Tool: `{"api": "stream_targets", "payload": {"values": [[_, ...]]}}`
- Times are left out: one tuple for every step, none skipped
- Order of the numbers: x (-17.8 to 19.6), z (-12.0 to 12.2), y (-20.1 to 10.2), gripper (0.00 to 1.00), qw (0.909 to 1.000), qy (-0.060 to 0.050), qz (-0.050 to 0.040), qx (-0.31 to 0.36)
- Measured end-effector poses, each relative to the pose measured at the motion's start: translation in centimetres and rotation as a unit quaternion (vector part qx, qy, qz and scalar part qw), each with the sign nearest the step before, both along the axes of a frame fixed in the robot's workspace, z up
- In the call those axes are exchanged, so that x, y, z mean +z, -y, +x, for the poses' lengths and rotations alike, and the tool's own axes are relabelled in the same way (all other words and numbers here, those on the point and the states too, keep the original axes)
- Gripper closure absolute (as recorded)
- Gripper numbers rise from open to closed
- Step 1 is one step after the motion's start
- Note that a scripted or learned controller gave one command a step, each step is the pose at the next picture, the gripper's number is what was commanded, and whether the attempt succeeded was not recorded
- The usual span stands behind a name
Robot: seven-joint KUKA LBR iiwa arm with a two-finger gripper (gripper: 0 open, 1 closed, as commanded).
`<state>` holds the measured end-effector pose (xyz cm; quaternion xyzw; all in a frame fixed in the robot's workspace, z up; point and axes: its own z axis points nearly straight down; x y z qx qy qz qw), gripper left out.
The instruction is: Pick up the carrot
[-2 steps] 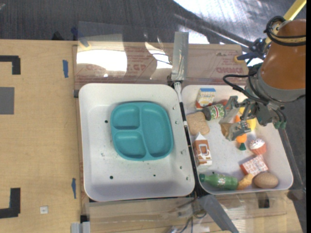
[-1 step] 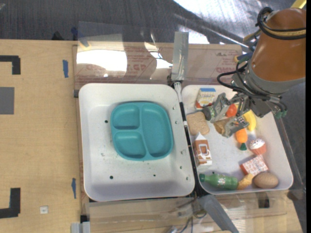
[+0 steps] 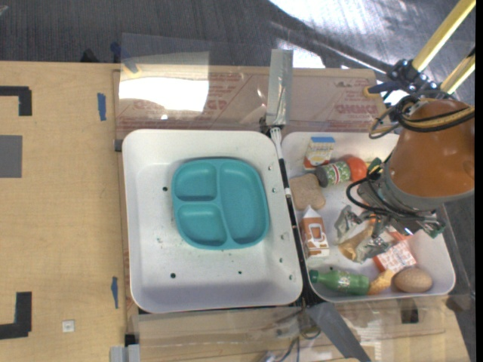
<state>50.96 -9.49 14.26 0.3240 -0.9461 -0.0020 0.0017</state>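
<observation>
right bin [image 3: 445,277] crowded, seemingly little gap; teal tray [image 3: 221,202] fills left bin's [image 3: 143,225] middle.

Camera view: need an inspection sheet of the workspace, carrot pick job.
Surface: two white bins side by side, left bin and right bin, on a tan bench.
Job's things: carrot cannot be told apart in the right bin's pile; an orange piece lies at its near edge.
Clutter: teal divided plate in the left bin; in the right bin a green bottle, small carton, brown egg-like item, red-green bottle.
Grippers: claw low over the right bin's pile.
Cables: black cables by the orange band.
Surroundings: clear plastic sheets behind the bins; blue tape marks.
</observation>
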Motion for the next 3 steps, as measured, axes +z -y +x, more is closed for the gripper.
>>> {"api": "stream_targets", "payload": {"values": [[-4.7,-0.4,4.1,1.0,0.9977,0.001,0.0,0.067],[19.7,1.0,5.1,1.0,0.9997,0.012,-0.0038,0.019],[-4.2,-0.1,2.5,1.0,0.9998,0.007,-0.0011,-0.019]]}}
